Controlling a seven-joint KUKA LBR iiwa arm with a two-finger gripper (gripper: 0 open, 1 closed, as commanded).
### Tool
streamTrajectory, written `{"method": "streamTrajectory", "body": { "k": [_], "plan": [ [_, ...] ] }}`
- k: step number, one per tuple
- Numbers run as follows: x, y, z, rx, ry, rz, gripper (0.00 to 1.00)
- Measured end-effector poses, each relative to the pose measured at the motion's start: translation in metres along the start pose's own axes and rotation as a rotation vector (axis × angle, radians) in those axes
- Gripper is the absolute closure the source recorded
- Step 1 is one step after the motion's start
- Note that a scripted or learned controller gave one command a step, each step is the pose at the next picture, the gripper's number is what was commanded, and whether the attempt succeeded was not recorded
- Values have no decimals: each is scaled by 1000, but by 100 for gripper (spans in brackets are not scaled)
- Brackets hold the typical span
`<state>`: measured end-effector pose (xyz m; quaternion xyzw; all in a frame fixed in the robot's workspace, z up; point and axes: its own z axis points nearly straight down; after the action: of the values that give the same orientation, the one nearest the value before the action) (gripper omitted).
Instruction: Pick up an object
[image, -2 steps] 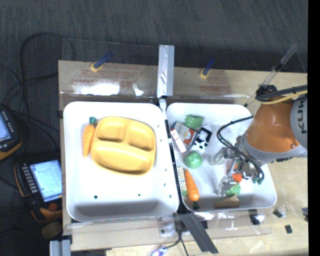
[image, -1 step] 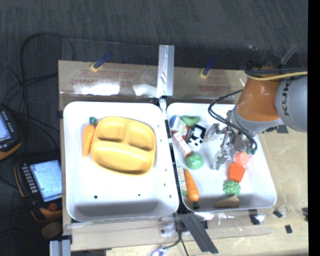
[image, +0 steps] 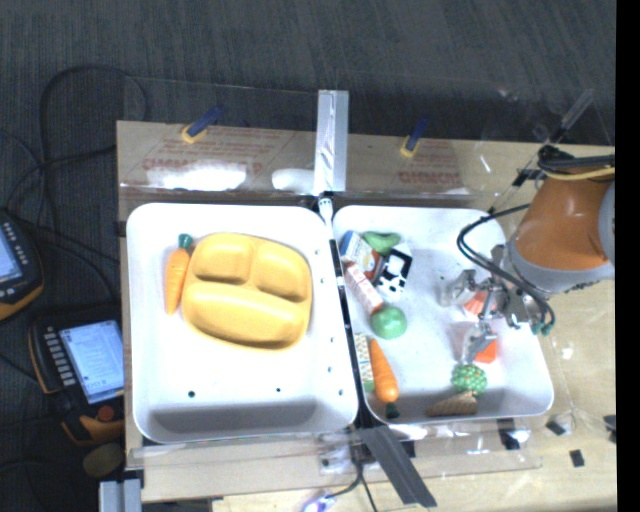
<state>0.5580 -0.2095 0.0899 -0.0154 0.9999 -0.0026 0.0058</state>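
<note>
1. Nearest the lens, at the bottom edge: a dark grey metal bracket (image: 395, 465) crossing the front rim of the desk (image: 560, 420), with small dark bits scattered to its right.
2. End effector (image: 487, 318): metal, two-fingered, below the grey arm's orange band (image: 560, 228), lowered into the right shallow white bin (image: 530, 395). Whether its fingers are spread or pressed together cannot be told; cables and metal parts clutter them. A small orange-red piece (image: 485, 350) lies right at the tip; touching or merely under it, I cannot tell.
3. Right bin, other contents: round green ball (image: 389, 322); orange toy carrot (image: 382, 372) along the left wall; knobbly green broccoli-like piece (image: 468, 379); flat brown piece (image: 455, 405) just below that; black-and-white patterned block (image: 397, 274); long white-and-red wrapped packet (image: 362, 286); green leafy item (image: 380, 240) at the top.
4. Left shallow white bin (image: 150, 400): yellow compartment tray (image: 246, 288), with a second orange toy carrot (image: 176, 278) just beside its left edge.
5. Surface and room: tan desk with clear sheeting and two blue-and-yellow clips behind; dark carpet (image: 300, 50); handheld screen devices (image: 85, 360) and black cables at left.
6. Hard to read: the packet's print is too small.
</note>
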Motion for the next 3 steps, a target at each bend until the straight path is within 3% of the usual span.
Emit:
{"method": "streamTrajectory", "body": {
  "k": [1, 2, 3],
  "plan": [
    [44, -12, -1, 0, -6, 90, 0],
    [65, -11, -3, 3, -16, 108, 0],
    [50, 8, -1, 3, -2, 69, 0]
  ]
}}
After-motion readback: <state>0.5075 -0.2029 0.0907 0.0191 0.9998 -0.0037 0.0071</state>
